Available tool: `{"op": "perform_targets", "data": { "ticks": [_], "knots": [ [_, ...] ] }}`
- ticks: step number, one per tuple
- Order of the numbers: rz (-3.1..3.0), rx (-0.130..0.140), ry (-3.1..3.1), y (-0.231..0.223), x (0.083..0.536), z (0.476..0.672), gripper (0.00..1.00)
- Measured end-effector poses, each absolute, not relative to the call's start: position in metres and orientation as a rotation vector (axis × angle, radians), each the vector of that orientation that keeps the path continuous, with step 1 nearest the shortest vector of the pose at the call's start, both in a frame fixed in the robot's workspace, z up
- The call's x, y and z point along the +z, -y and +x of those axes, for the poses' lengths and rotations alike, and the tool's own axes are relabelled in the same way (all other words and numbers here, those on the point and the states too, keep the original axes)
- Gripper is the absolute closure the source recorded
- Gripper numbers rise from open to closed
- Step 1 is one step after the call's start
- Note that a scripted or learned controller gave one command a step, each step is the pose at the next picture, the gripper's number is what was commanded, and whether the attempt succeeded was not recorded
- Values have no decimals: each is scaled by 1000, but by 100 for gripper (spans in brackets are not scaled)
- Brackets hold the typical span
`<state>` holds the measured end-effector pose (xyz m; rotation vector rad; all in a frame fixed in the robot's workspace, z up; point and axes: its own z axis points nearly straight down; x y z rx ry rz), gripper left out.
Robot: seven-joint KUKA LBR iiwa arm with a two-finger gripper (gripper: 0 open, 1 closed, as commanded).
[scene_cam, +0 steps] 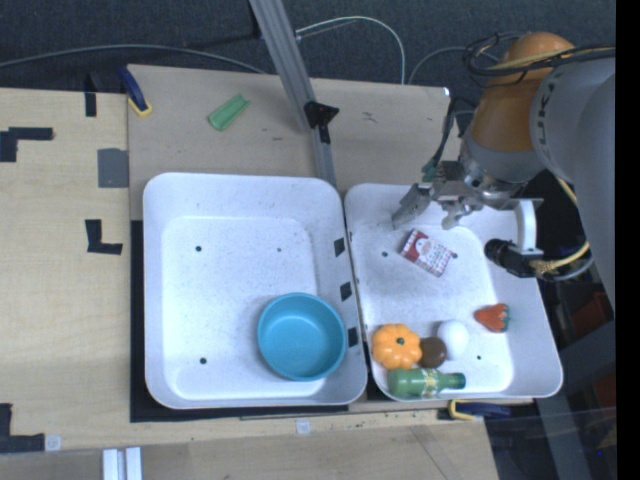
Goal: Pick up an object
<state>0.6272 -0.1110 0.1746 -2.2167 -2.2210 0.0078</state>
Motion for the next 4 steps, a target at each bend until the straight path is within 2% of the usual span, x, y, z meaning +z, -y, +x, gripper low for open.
{"op": "perform_targets", "data": {
  "ticks": [1,2,3,4],
  "knots": [
    [-2216,9,2219,116,112,629,0],
    [-2229,-6,2235,118,97,634,0],
    [-2228,-9,2237,117,109,634,100],
    [-2221,-3,2225,113,154,642,100]
  ]
}}
